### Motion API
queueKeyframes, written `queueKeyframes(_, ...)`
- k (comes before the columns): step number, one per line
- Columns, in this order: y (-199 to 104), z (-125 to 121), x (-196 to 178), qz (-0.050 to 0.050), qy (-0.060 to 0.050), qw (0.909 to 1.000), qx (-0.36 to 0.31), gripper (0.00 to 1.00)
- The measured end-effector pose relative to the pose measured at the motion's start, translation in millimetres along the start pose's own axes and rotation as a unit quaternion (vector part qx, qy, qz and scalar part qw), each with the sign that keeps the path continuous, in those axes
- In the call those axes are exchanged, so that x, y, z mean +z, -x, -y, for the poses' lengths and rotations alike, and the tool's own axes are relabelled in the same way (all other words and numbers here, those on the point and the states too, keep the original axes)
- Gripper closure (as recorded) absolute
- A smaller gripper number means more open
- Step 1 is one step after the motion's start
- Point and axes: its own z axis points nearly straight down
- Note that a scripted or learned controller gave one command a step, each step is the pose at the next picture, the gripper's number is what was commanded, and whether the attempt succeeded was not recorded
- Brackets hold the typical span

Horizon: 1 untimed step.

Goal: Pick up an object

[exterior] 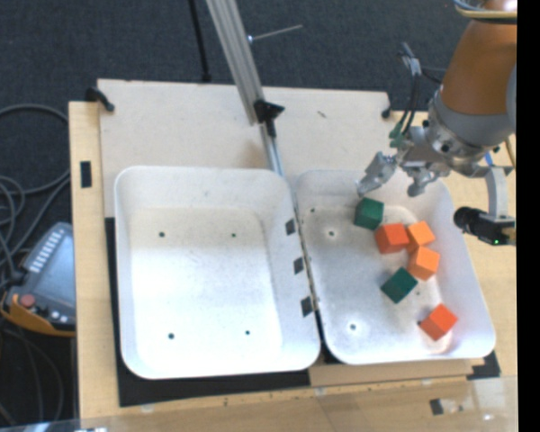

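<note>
Dark carpet surrounds the tabletop [189, 120], which carries two white bins. At upper right of the frame the gripper [398, 176] hangs with fingers spread and nothing between them, over the right bin's [342, 277] upper edge. Just below it and slightly left lies a green cube [369, 213], the nearest block, with orange blocks [407, 236] further toward lower right.

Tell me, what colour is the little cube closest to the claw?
Green cube, seen in the camera view.
</note>
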Motion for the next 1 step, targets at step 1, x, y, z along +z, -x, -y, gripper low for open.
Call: queueKeyframes(1,99.6,-28.5,54.6,0.002,-0.002,1.0000,0.002,0.00)
